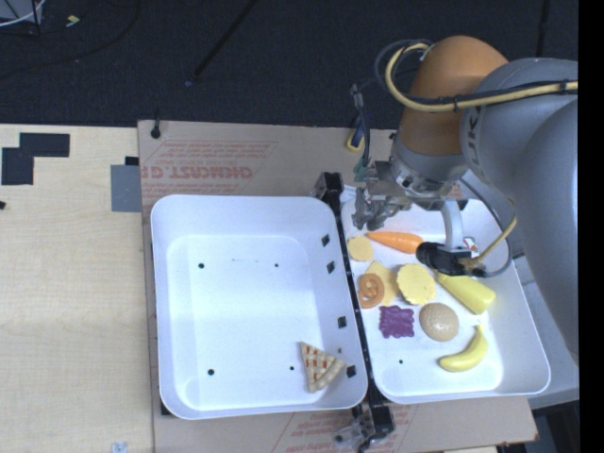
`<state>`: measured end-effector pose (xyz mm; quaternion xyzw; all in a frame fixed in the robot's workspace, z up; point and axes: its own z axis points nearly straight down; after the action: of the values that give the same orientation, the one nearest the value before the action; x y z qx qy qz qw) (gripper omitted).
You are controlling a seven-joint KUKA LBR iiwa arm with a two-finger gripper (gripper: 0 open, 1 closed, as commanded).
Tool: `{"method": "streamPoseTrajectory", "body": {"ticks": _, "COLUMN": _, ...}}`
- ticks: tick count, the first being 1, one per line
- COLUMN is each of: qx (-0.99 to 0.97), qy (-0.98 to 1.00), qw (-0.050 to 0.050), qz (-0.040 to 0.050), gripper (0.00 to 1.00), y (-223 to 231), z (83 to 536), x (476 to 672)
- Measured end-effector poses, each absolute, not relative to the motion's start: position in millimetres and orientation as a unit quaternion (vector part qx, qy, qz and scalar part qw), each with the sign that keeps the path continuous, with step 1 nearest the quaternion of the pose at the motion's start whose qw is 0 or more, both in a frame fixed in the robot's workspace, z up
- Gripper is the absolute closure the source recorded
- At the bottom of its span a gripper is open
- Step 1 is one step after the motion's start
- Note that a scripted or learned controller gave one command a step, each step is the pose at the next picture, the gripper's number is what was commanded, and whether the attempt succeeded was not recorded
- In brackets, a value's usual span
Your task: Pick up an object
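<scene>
My gripper hangs over the far left corner of the right bin, pointing down just behind an orange carrot and a small yellow piece. No object shows in its grasp. Further toy foods lie in this bin: an orange slice, a yellow wavy chip, a purple piece, a beige round piece, a banana and a yellow corn-like piece. The left bin holds a waffle wedge near its front right corner.
The grey arm with its orange band reaches in from the right over the right bin's far side. A black divider runs between the two bins. Both bins rest on a cardboard sheet on the wooden bench.
</scene>
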<state>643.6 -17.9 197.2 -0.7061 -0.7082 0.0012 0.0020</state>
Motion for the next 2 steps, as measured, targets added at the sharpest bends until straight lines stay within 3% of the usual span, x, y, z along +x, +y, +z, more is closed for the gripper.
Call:
{"method": "streamPoseTrajectory", "body": {"ticks": 1, "qx": -0.702, "qy": -0.712, "qw": -0.004, "qz": -0.0082, "gripper": 1.0, "y": 95.5, "z": 358.3, "x": 645.4}}
{"method": "streamPoseTrajectory", "body": {"ticks": 2, "qx": -0.704, "qy": -0.71, "qw": -0.004, "qz": -0.007, "gripper": 1.0, "y": 158.7, "z": 548.6, "x": 642.8}}
